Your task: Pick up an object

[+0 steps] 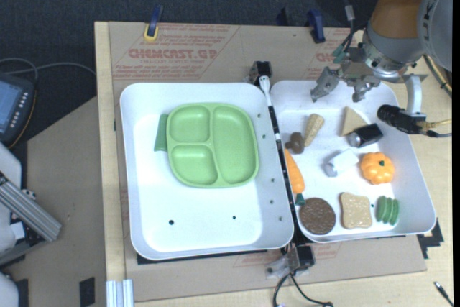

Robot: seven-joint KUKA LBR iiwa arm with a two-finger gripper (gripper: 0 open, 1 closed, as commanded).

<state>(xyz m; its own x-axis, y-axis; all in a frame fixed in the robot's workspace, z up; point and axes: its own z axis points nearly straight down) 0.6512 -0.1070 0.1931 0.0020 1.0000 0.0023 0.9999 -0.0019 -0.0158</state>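
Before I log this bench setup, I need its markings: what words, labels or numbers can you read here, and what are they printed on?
"CHEMCAST GP", as best it reads, in red on the brown board under the bins, above the left bin.
Repeated fainter red print further right on that board, near the gripper: too blurred to read.
No readable text on the green tray or the food items.

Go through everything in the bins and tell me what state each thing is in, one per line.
pincer: open, above the right bin's far end, holding nothing
green plate: flat in the left bin, compartments bare
orange pumpkin: upright, right bin
carrot: lying along the left wall
bread slice: lying flat
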